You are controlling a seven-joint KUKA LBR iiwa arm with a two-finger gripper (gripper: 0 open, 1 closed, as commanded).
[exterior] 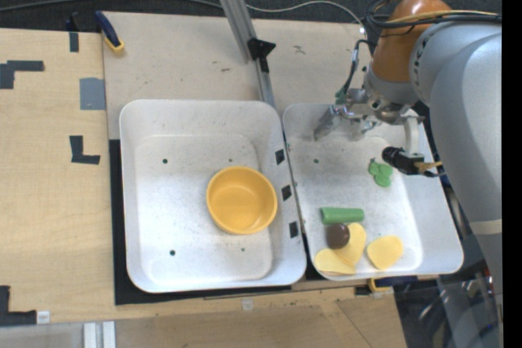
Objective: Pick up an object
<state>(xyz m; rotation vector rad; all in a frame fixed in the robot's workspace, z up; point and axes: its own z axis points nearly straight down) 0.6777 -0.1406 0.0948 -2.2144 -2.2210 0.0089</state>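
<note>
Camera view shows my gripper (342, 116) high in the right bin (432, 257), whether open I cannot tell. I am searching; next I must descend to the green block (342, 214) lying nearer the front.

Grey arm (469, 85), orange band (404, 45), black cables.

Left bin (147, 126) open round yellow bowl (241, 200); right bin (432, 257) front crowded w/ items
</note>
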